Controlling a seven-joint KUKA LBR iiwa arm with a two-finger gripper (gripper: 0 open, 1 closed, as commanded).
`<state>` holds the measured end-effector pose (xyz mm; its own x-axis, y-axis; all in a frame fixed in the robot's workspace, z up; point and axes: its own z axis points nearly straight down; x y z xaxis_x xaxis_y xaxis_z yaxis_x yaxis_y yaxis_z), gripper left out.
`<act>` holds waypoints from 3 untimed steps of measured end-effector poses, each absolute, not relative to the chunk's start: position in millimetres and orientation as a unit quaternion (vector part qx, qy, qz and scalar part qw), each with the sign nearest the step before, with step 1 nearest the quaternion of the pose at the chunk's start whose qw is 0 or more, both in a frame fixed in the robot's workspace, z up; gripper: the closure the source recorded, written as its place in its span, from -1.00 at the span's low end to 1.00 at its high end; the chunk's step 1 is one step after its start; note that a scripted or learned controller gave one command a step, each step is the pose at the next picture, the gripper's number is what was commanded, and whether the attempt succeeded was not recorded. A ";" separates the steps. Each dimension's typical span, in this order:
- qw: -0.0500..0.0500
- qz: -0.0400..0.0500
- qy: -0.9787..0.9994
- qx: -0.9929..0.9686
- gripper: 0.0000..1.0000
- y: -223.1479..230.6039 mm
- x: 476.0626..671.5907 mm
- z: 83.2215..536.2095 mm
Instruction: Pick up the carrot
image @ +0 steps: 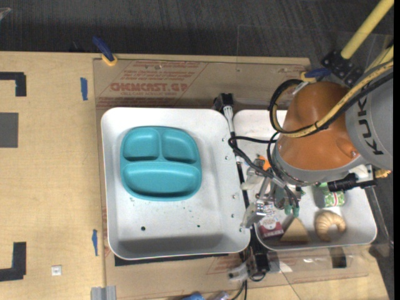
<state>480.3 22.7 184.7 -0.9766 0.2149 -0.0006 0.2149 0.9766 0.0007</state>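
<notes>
The arm hangs low over the right bin (369, 227), its tool (270, 200) down by the bin's nine o'clock wall; whether it is apart or together cannot be told amid the cables. A speck of orange, likely the carrot (265, 164), peeks out at the tool's twelve o'clock. In the left bin (125, 230) sits a teal divided plate (162, 162).

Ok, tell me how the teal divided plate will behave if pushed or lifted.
The teal plate looks like rigid moulded plastic, so probably stiff and fairly light. It lies flat and wide on the left bin floor, so a push would likely slide it, not tip it. Its smooth rounded rim may slip from a pinch.
</notes>
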 end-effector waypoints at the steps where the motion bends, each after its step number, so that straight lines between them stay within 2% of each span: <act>1: 0.004 0.000 0.994 0.113 -1.00 -27.5 573.3 186.2; 2: 0.001 0.000 0.987 0.162 -1.00 -64.1 492.1 184.7; 3: 0.008 0.001 0.996 0.090 -1.00 -96.6 542.1 108.1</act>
